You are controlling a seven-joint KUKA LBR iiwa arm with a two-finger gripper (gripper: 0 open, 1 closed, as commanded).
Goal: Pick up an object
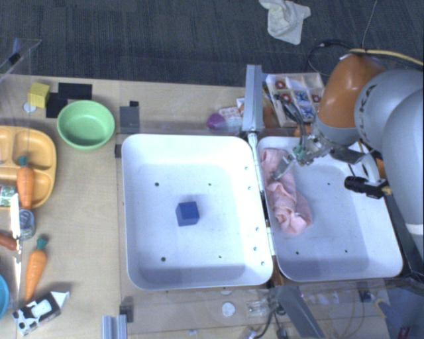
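A blue cube (187, 212) sits near the middle of the left white bin (146, 265). A crumpled pink cloth (286, 202) lies in the right white bin (351, 258), along its left wall. My gripper (289, 164) reaches in from the right and hangs low over the cloth's upper end, close to it or touching it. The grey arm with its orange band (341, 93) stands over the right bin's far corner and hides part of it.
A green bowl (85, 124), a yellow tray (40, 152) with a carrot (24, 186) and another carrot (34, 265) lie left of the bins. A purple item (216, 120) and packets (295, 96) sit behind them. A white rag (286, 18) lies on the floor.
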